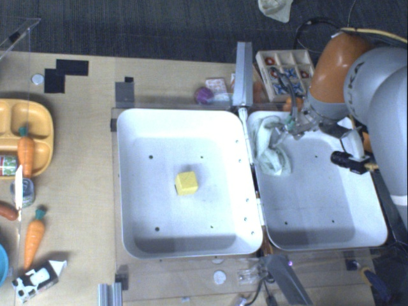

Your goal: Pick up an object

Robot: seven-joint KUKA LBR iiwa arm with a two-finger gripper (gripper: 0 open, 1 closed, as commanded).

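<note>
A yellow block (187,183) lies near the middle of the left bin (140,234). A pale green-white soft object (270,160) is crumpled against the left wall of the right bin (331,228), near its back corner. My gripper (278,137) hangs low over that back left corner, right above the soft object and touching or nearly touching its top. The grey arm with its orange band (335,69) comes in from the upper right. I do not see anything lifted off the bin floor.
The divider between the bins (250,171) runs just left of the gripper. A box of small items (285,73) and a purple object (204,95) sit behind the bins. A yellow tray (38,116) and toy carrots (33,234) lie at the far left.
</note>
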